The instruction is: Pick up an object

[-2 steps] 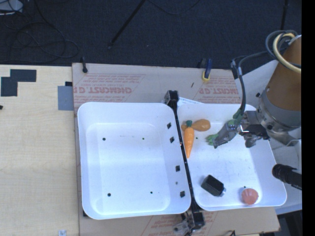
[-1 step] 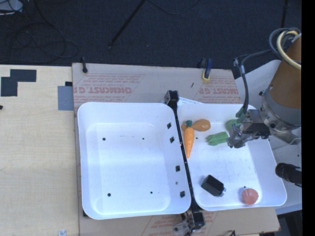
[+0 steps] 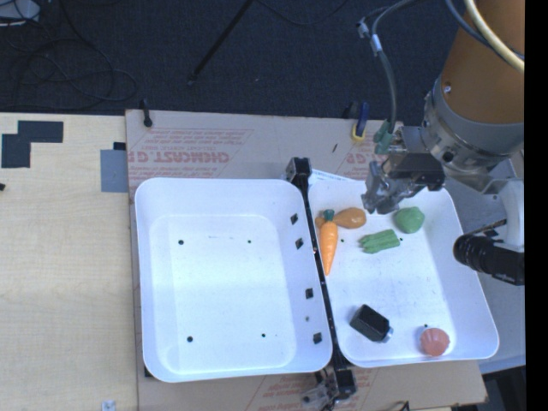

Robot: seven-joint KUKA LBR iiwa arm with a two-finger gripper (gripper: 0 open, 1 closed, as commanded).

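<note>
My tool [image 3: 383, 197] hangs over the far end of the right shallow white bin [image 3: 467, 315]; I cannot tell how it is set. Just left and below it lies the small orange oval plastic piece [image 3: 349, 218], long axis across the bin. Crowding it are 3 others: orange carrot [image 3: 328, 243], green oblong vegetable [image 3: 379, 242], round green lump [image 3: 409, 220].

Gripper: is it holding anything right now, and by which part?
Nothing visibly held. The gripper hangs over the right white bin's far end, among the orange oval piece, round green piece and long green vegetable.
</note>
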